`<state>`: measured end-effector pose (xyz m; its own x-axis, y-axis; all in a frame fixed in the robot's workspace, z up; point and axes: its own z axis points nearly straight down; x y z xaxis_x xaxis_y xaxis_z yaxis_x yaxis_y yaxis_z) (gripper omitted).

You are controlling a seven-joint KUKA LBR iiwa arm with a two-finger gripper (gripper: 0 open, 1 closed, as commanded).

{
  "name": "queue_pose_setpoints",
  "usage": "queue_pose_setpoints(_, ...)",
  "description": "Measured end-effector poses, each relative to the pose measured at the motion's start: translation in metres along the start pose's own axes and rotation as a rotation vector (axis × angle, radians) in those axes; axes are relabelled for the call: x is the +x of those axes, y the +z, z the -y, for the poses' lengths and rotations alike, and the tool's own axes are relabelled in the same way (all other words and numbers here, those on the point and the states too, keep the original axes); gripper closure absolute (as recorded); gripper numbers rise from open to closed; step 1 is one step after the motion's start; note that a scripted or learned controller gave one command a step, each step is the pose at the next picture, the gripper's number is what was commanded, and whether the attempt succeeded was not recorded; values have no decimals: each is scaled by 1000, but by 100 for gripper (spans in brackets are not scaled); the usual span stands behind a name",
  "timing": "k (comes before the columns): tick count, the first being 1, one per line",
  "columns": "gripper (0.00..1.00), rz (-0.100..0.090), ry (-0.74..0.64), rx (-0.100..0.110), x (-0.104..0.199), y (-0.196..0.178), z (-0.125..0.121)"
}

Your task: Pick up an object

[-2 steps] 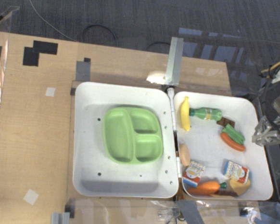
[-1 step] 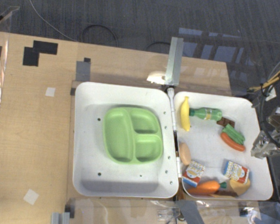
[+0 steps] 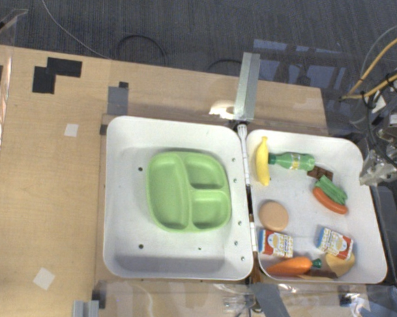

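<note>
While retracted, gripper [image 3: 377, 170] overhangs right bin [image 3: 369, 202].

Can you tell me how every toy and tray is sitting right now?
green divided plate: flat in the left bin, nothing in it.
banana: lying by the right bin's left wall.
green bottle: on its side.
hot dog: lying slanted.
round cookie: flat.
two small cartons: lying down.
carrot: lying along the front wall.

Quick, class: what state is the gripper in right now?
Gripper: at the right bin's right edge, nothing seen in it; open or shut cannot be told.
</note>
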<state>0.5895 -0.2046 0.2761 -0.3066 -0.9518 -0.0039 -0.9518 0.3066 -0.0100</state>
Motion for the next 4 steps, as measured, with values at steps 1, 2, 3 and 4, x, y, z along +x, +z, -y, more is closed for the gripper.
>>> queue_pose_setpoints(1, 100, 1, -299, -1, -19, -15, 55)
queue_pose_setpoints(2, 100, 1, -598, -4, -3, 1, 10)
queue_pose_setpoints(3, 100, 2, -781, -2, -21, -30, 33)
queue_pose_setpoints(4, 100, 4, -1007, -4, -37, -16, 73)
